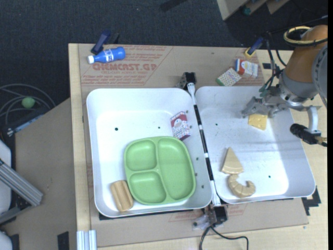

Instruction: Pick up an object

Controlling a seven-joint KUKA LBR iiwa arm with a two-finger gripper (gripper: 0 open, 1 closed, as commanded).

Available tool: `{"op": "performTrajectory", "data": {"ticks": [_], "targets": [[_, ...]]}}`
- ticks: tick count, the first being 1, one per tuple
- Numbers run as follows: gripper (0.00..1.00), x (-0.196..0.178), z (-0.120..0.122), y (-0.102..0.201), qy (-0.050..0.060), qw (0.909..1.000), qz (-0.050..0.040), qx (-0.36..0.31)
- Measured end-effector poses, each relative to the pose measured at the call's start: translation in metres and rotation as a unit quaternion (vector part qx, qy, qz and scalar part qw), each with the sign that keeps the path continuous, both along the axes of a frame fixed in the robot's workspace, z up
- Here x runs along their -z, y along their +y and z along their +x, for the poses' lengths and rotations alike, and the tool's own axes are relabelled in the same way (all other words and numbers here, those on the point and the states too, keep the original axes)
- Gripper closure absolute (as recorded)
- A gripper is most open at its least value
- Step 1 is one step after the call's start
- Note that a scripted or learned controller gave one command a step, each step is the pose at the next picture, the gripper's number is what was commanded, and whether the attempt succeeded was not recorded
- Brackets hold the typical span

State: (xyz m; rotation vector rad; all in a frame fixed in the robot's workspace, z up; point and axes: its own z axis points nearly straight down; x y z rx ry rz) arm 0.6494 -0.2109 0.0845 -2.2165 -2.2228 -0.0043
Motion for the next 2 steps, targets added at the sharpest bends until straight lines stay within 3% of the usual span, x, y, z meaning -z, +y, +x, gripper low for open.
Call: {"op": "performTrajectory", "data": {"ticks": [1,2], "targets": [[0.00,-0.002,-0.021,-0.007,-0.002,1.0000,0.0031,-0.001],[1.00,-0.013,-0.020,-0.010,-0.004,1.0000,-0.0016,-0.001]]}}
